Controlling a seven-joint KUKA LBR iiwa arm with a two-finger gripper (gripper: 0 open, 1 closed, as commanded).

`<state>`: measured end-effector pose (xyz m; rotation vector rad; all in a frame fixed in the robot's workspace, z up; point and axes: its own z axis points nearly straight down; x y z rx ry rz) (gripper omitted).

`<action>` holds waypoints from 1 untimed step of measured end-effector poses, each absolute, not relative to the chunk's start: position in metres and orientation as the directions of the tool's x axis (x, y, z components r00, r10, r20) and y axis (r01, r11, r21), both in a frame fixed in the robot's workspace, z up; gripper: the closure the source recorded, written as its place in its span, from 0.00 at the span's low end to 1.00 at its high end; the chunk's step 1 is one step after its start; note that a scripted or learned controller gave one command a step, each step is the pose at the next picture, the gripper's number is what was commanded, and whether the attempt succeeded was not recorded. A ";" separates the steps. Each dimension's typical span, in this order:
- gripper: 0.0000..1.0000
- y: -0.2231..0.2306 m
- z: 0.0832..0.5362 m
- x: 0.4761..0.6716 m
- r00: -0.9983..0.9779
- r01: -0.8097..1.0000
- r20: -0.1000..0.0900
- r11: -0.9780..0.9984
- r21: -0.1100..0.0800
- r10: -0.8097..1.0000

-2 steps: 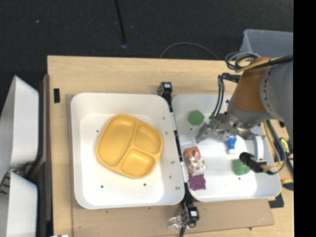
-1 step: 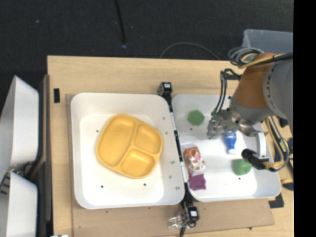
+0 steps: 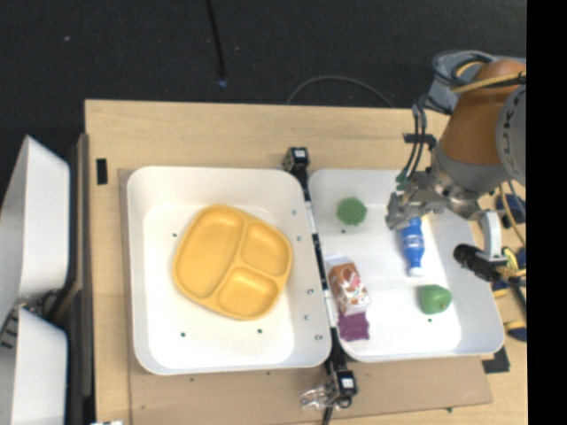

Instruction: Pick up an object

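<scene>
Lengthwise, blue bottle point(image 3: 413, 246) runs up-down beneath the hand point(image 3: 405, 209).

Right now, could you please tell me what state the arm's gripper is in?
Gripper: low over the top end of the blue and white bottle in the right white bin; open or shut cannot be told.

We are seeing a yellow divided plate point(image 3: 233, 260) lying in the left bin point(image 3: 151, 326) on the wooden bench point(image 3: 195, 131).
</scene>
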<state>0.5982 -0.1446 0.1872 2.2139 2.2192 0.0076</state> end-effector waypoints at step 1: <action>1.00 -0.142 0.249 0.607 -0.004 1.000 -0.001 0.004 0.009 1.000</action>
